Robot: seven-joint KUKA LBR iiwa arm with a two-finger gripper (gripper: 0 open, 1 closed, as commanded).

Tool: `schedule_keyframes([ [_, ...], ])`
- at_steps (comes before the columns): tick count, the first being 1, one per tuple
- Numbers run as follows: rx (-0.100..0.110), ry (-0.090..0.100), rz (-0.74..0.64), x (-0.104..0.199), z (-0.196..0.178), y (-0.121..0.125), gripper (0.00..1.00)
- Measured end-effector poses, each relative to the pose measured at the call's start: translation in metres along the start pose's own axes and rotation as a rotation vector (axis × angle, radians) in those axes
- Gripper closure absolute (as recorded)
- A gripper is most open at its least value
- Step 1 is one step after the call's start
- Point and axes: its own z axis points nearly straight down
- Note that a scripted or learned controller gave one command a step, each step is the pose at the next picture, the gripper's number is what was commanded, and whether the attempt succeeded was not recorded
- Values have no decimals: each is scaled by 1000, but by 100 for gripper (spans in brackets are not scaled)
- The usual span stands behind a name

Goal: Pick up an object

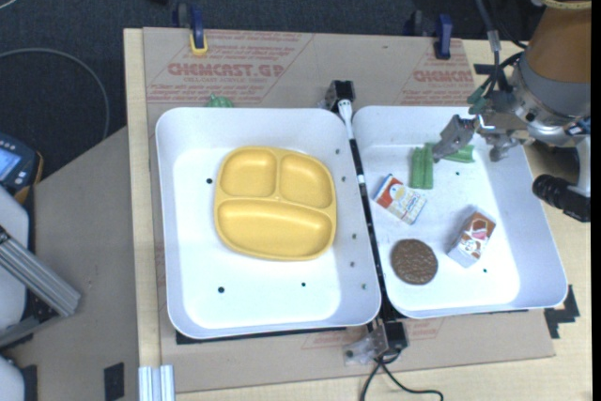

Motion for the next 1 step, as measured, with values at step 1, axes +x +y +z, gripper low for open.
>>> schedule_keyframes([
  [1, -12, 3, -10, 80, -114, -58, 0],
])
